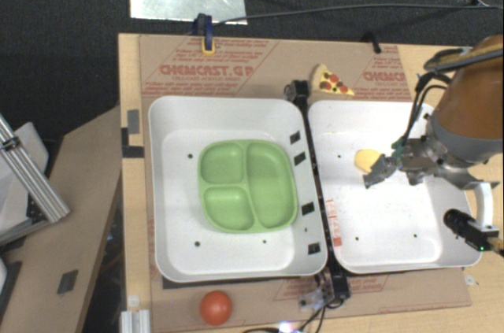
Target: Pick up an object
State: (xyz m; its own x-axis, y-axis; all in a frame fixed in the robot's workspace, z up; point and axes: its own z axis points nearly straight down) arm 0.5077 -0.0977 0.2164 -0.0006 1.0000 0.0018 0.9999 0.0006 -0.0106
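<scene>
A small yellow object (365, 159) lies in the right white bin (394, 249), near its left-centre. My gripper (395, 171) hangs just right of and slightly below it, over the bin floor. It is open, with nothing between its fingers; the left fingertip (375, 174) ends close beside the yellow object. The grey arm with its orange band (472, 99) comes in from the right.
The left white bin (169, 190) holds a green divided plate (247, 185). A toy pizza slice (331, 80) lies on the cardboard behind the bins. A red ball (215, 307) sits on the cardboard in front of the left bin. Black clips (303, 158) line the wall between the bins.
</scene>
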